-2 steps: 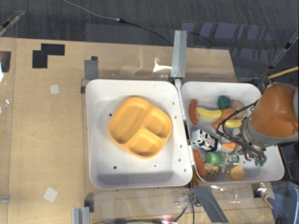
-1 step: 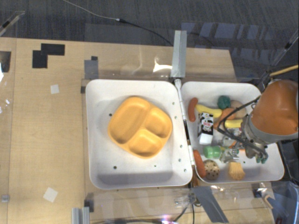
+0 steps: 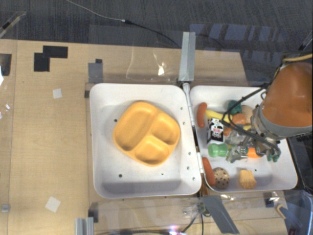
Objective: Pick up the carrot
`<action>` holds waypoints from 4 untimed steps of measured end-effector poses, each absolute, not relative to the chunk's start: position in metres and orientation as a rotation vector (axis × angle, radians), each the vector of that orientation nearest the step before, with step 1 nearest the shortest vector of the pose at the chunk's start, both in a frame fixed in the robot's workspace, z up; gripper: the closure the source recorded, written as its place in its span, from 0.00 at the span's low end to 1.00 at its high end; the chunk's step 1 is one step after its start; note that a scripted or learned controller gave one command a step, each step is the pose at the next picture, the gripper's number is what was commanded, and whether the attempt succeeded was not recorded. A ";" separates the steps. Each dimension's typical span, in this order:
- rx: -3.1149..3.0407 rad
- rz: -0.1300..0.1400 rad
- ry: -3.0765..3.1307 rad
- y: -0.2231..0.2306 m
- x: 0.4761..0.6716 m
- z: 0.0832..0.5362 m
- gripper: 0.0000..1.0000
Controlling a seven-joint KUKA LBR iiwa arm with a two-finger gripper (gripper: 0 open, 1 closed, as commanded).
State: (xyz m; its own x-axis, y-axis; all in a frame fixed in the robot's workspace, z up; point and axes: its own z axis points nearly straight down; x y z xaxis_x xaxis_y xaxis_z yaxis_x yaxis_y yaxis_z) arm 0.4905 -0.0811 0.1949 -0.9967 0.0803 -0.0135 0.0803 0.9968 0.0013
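The carrot [image 3: 254, 153] lies in the right bin [image 3: 292, 179]. I see a short orange stretch of it, with a green end [image 3: 217, 151] pointing left. My gripper [image 3: 244, 148] is down low right over its middle and covers most of it. The arm's orange-banded wrist [image 3: 291, 99] hangs above the bin's right half and hides what lies under it.
Several toy foods crowd the right bin: a sausage [image 3: 201, 114], a black-and-white carton [image 3: 215, 129], an orange item with green leaves [image 3: 238, 115], a second sausage [image 3: 208, 166], a speckled ball [image 3: 221, 177] and a bread piece [image 3: 247, 178]. The left bin [image 3: 102, 180] holds a yellow divided plate [image 3: 146, 132].
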 end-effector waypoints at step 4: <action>-0.499 -0.006 3.090 -0.131 0.533 0.090 0.00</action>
